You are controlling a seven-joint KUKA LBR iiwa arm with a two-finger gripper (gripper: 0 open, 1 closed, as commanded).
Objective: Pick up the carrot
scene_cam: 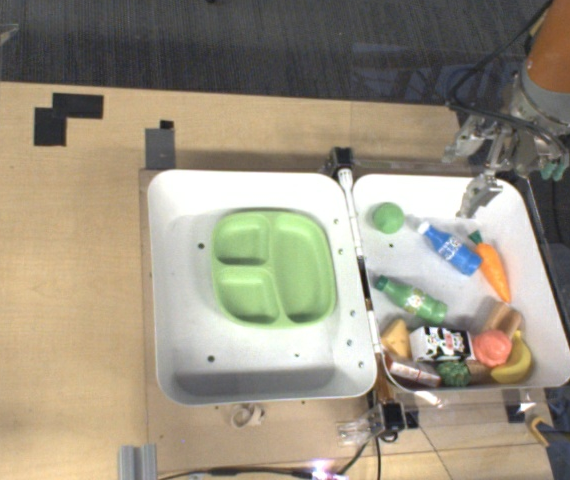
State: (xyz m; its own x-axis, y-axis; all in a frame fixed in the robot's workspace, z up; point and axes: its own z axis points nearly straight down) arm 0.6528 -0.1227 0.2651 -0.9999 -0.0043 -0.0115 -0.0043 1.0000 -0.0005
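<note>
The carrot (pixel 493 270), orange with a small green top, lies at a slant along the right side of the right bin (pixel 535 228). Its green end touches a blue and white bottle (pixel 448 247). My gripper (pixel 481 194) hangs over the far right corner of that bin, up and a little to the left of the carrot and apart from it. Nothing is held in it. The orange band of the arm (pixel 568 28) is at the top right.
The right bin also holds a green ball (pixel 387 217), a green bottle (pixel 411 298), and a pile of toy food along its near edge (pixel 455 348). A green divided plate (pixel 271 266) lies in the left bin (pixel 180 348).
</note>
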